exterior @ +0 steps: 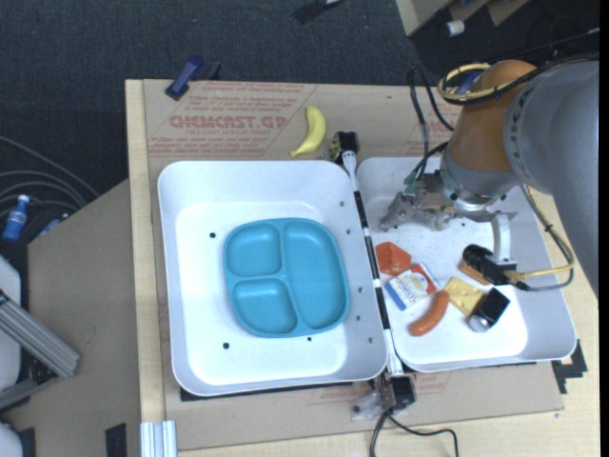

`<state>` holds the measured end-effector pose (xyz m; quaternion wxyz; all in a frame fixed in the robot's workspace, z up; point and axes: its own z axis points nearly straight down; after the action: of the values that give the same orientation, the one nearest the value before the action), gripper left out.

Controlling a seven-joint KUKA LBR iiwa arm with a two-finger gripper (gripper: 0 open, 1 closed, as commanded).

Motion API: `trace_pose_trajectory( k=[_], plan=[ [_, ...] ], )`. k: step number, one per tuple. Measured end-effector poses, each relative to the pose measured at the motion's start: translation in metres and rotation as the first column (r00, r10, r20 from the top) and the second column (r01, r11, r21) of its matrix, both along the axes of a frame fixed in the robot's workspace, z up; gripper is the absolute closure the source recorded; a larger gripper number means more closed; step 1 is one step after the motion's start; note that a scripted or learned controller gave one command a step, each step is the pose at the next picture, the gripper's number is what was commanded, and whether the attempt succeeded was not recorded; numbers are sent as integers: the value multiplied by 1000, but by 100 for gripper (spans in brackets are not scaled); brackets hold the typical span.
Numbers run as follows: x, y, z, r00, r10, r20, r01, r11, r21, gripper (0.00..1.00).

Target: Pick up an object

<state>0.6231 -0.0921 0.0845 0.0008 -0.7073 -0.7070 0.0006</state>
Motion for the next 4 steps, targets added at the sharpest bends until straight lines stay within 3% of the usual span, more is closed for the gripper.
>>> trace_pose_trajectory(
  k=[1,2,3,4],
  plan=[
    [0,0,10,1000,-1,1,1,1000,0,100],
    [0,0,10,1000,-1,1,1,1000,0,0],
    [44,-2,0,1000,1,2,-1,1000,0,0],
    [11,-4,0,1000,0,0,0,1000,0,0]
  ],
)
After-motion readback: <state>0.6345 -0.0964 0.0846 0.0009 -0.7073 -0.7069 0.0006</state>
